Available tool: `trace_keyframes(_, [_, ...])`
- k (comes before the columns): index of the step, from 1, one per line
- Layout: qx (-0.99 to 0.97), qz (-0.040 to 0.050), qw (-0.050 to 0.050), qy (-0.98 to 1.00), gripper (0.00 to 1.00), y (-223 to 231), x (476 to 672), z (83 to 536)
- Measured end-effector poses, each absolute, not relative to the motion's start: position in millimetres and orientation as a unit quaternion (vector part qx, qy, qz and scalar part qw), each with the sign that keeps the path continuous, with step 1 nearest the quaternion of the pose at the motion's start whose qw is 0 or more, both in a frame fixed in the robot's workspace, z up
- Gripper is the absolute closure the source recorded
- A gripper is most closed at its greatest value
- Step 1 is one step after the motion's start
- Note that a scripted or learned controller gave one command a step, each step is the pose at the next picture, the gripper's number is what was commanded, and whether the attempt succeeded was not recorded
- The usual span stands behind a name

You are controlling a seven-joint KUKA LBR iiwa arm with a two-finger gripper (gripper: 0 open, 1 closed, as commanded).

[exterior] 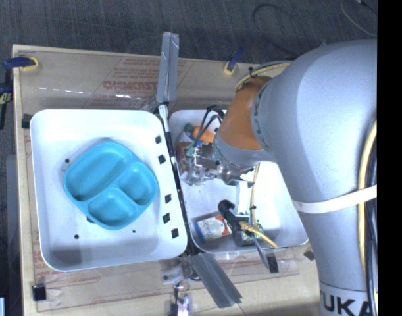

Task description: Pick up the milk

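You see the grey arm (pixel 319 124) reaching low into the right bin (pixel 279 176), gripper (pixel 197 163) near its left wall; whether it is open, you cannot tell; the milk (pixel 214 228), a small carton, lies apart at the bin's near edge, ungrasped; a blue tray (pixel 108 184) sits in the left bin (pixel 49 137)

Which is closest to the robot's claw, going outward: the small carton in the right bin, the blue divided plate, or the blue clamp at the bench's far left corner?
Measured from the claw, at the right bin's left side:
1. The small carton, just below it in the same bin.
2. The blue divided plate, in the left bin.
3. The blue clamp, at the bench's upper left corner.
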State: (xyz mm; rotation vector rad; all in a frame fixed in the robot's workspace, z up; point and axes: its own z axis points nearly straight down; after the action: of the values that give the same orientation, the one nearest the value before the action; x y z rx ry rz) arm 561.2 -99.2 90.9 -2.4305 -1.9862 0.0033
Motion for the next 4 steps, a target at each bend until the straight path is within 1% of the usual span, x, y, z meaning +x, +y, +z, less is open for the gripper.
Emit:
trace_keyframes(1, [-0.777,0.0037,-0.004,-0.63,0.0,-107,560.2,92])
trace_keyframes(2, [-0.784,0.0005,0.001,-0.621,0.0,-173,574.1,241])
trace_keyframes(3, [-0.739,0.0013,0.002,-0.674,0.0,-168,487.4,163])
trace_keyframes(4, [-0.672,0.0002,0.001,-0.74,0.0,-118,549.6,190])
